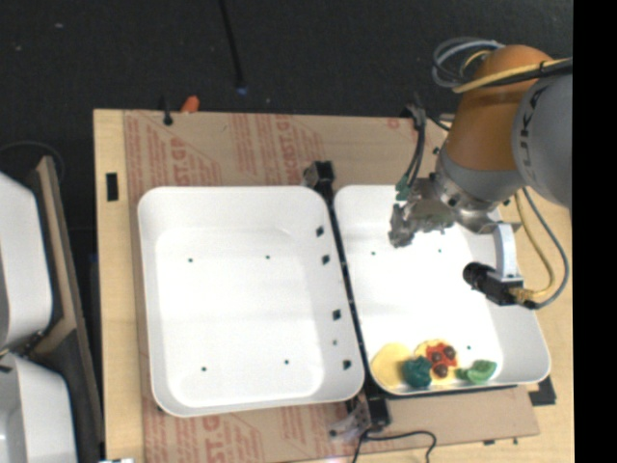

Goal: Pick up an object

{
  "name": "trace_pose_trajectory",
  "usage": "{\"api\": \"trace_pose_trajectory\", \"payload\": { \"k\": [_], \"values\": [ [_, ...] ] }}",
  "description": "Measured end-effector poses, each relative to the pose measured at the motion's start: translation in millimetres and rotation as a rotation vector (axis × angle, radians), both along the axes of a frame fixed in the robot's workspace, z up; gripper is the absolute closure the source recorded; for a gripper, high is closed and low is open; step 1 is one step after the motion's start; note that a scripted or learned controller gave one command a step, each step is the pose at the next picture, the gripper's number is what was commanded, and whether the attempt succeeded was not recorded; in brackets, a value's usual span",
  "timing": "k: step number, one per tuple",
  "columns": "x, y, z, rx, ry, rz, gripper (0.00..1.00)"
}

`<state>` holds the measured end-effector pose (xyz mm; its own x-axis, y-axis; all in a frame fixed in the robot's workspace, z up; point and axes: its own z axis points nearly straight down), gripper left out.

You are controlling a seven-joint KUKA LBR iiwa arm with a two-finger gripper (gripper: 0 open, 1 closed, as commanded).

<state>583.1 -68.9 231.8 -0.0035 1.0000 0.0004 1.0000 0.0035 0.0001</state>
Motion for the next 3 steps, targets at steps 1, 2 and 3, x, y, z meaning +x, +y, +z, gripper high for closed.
{"api": "trace_pose_trajectory", "payload": {
  "k": [1,2,3],
  "values": [
    [8,50,9,0.001,-0.001,0.0,1.0],
    [22,102,-1,0.0,0.001,0.0,1.0],
    [46,142,4,0.0,-0.001,-0.001,1.0]
  ]
}}
